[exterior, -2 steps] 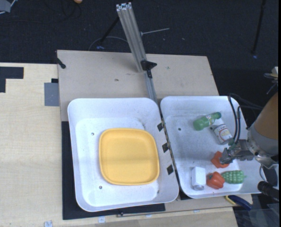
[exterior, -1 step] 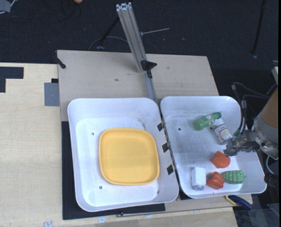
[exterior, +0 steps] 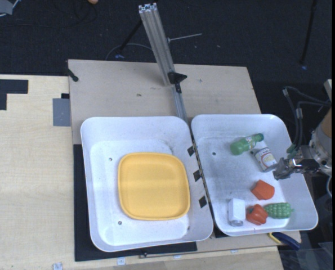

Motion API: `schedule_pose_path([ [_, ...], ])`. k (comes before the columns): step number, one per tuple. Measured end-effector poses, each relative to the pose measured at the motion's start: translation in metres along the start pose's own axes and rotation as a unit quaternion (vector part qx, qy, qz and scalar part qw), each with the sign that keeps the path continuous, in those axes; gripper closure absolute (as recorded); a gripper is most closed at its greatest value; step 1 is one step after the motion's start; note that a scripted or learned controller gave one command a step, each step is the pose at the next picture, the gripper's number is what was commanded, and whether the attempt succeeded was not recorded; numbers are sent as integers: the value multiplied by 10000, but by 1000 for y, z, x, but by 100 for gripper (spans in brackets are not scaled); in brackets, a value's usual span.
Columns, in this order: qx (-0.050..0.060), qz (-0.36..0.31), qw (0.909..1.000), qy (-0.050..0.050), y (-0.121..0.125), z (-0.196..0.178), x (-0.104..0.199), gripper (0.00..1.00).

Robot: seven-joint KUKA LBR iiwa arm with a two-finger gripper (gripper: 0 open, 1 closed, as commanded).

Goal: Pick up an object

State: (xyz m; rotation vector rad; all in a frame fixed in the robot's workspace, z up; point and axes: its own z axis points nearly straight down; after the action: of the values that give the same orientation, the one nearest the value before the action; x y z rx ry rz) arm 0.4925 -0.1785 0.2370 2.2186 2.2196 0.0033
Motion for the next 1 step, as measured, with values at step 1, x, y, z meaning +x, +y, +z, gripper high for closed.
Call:
schedule_pose_path([
  [1, 6, 4, 10000, 1, 1, -34, 0, 100],
])
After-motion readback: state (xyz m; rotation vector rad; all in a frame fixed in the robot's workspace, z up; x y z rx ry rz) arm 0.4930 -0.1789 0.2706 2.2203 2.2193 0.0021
